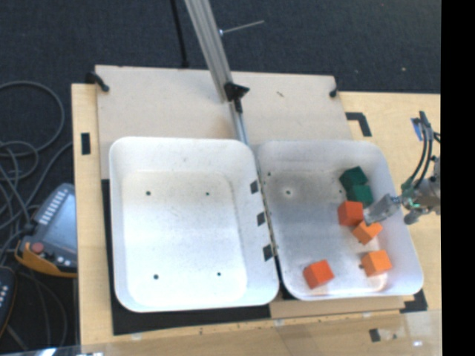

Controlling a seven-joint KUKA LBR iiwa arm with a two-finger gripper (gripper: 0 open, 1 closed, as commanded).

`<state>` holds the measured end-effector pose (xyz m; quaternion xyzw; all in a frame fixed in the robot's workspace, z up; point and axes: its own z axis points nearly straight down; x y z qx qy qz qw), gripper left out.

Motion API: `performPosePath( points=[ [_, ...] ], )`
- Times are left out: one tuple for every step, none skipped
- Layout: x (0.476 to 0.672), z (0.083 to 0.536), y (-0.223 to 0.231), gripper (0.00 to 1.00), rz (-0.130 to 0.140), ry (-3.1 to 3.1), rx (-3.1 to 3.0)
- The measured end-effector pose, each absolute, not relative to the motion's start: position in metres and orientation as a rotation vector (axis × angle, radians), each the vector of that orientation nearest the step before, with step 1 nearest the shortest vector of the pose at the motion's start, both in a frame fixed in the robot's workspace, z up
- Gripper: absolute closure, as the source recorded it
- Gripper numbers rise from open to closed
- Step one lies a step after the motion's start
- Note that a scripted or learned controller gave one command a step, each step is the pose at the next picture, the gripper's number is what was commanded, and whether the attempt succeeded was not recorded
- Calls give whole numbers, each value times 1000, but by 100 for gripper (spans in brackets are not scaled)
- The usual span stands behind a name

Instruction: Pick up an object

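The nearest block to me is the orange-red cube (350,213) in the right bin (297,169), toward its right side, with a smaller orange block (366,232) touching it just below and two green blocks (356,184) stacked close above. My gripper (380,209) comes in from the right, low over the bin, and its tip sits just right of that cube, near or against the gap between it and the smaller orange one. So the cube lies to my left, a short reach across; it looks squarish, with no long axis I can pick out. Two more orange blocks sit apart: one (375,262) near the bin's lower right corner, one (319,274) near its front rim. I judge nothing is gripped yet, but how wide I am spread I cannot tell; the tip is small and blurred. My wrist is cut off at the right. The left bin (185,221) lies well apart.
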<state>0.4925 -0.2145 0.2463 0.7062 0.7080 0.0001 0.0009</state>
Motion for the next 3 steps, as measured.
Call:
performPosePath(
  points=[
    [523,128,-191,0,13,2209,2205],
    [636,106,-126,0,6,2227,2211],
    [667,92,-167,0,-67,2263,2288]
  ],
)
